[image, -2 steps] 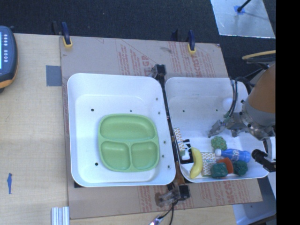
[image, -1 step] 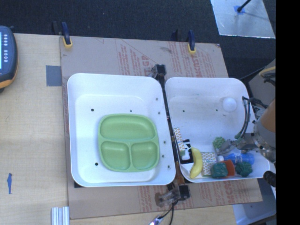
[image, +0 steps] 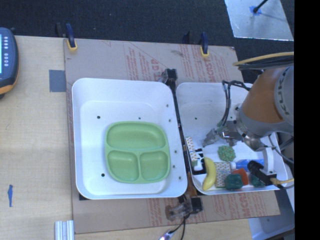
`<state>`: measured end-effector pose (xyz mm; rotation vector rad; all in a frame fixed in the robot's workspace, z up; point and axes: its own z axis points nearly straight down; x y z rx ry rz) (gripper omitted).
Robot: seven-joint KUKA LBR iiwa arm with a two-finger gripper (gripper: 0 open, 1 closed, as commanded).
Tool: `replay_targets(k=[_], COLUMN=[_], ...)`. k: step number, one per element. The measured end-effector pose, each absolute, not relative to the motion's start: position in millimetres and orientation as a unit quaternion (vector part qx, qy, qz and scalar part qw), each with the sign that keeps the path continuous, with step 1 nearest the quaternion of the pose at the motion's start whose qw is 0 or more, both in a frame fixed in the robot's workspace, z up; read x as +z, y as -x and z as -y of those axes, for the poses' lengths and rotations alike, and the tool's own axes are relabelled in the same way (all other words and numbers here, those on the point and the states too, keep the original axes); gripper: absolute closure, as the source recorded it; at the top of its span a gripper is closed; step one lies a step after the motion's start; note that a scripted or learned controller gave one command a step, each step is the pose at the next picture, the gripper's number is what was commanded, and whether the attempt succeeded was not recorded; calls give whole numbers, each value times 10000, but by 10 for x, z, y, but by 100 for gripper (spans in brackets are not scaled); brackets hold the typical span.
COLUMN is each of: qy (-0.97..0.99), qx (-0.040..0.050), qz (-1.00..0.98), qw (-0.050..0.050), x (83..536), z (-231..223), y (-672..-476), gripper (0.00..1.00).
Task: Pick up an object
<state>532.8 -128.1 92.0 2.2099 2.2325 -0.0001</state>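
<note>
My gripper (image: 221, 135) hangs low over the middle of the right bin (image: 200, 104), with the grey and orange arm reaching in from the right. Just below it lies a pale green knobbly object (image: 226, 153), close to the gripper; contact is unclear. Along the bin's front edge lie a yellow banana (image: 209, 174), a speckled block (image: 221, 168), a dark green object (image: 233, 182), a red-orange object (image: 241, 175) and a small blue piece (image: 243, 163). Nothing shows held in the gripper.
The left bin (image: 87, 134) holds a green divided plate (image: 136, 151). A patterned strip (image: 190, 145) leans at the right bin's left wall. The right bin's far half is bare white floor. A dark device (image: 7, 59) sits at the bench's left edge.
</note>
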Motion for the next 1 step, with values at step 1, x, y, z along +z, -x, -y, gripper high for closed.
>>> replay_targets(k=[1], qy=[-7058], qx=[30], qz=[-7084], qw=[58], x=[3829], z=[1576], y=[-5247], gripper=[0])
